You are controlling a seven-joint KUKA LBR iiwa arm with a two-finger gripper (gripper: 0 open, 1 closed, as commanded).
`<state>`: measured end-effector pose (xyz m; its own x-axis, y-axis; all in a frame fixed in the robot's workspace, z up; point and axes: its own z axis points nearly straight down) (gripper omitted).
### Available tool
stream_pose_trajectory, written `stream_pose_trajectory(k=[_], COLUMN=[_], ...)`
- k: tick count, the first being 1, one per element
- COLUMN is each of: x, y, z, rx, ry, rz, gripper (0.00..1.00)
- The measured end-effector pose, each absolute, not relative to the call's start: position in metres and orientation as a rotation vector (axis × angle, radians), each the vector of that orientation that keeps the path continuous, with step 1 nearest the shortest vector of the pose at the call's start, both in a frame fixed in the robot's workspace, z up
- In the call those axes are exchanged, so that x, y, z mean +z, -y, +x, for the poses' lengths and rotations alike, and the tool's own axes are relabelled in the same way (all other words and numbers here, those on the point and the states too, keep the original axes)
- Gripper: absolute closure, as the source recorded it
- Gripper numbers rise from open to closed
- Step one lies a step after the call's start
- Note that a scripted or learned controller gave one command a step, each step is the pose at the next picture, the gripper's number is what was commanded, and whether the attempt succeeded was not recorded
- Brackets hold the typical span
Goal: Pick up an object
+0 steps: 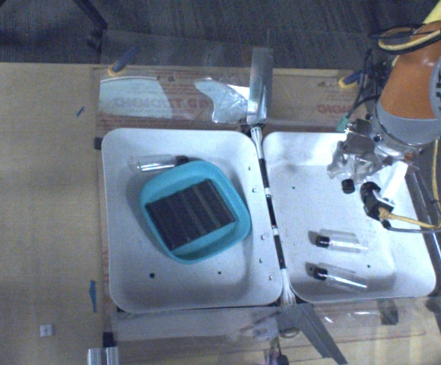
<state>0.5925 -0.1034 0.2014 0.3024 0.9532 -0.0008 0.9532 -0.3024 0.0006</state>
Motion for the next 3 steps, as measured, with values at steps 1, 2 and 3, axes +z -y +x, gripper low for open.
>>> stream_pose_trajectory(k=[1, 2, 3], x=[0.215, 0.215, 0.088], y=[0.158, 0.157, 0.113], z=[0.601, 0.602, 0.589], rx=[-0.002, -0.002, 0.008], ry=[-1.481, -1.483, -1.528], rz=[2.770, 2.769, 2.741], gripper=[1.00, 0.00, 0.00])
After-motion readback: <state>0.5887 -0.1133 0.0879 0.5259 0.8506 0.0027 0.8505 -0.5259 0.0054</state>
